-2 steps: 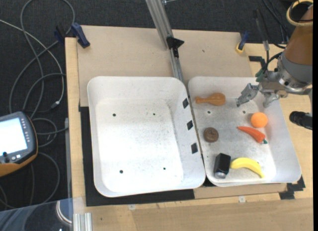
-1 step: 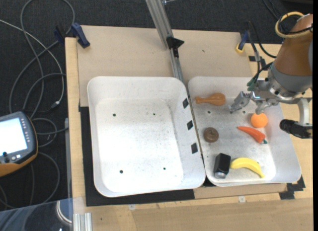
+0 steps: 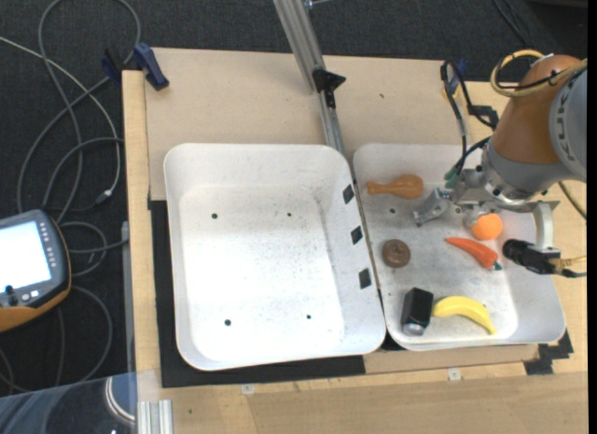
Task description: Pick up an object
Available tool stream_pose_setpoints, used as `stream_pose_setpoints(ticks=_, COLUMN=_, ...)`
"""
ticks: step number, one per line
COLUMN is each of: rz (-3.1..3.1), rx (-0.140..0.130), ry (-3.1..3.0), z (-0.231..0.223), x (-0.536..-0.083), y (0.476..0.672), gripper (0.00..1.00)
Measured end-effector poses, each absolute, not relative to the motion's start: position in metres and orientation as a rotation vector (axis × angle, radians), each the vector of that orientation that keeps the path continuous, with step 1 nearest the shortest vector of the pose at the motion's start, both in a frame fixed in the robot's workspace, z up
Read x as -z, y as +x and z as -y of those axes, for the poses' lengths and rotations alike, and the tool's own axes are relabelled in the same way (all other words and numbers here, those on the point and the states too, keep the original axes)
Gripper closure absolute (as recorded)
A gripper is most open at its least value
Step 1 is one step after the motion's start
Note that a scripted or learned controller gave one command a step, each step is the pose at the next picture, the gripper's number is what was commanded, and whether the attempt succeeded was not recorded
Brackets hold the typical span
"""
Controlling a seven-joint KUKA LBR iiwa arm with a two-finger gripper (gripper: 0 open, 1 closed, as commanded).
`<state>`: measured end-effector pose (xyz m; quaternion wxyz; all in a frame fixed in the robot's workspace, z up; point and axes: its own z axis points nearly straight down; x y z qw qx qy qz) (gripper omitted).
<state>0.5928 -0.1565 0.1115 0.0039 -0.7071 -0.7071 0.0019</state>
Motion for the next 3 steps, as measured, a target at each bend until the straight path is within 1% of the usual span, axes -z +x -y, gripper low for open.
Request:
stream_pose_setpoints(ticks=1, rz=2.222, rx=0.003, ry=-2.22, z=0.157, x=-0.127, y=0.595, gripper=1.0)
stream_pose_setpoints(ticks=3, rz=2.228, rx=0.006, ry=-2.223, z=0.151, x=-0.216, y=0.598, gripper=1.0)
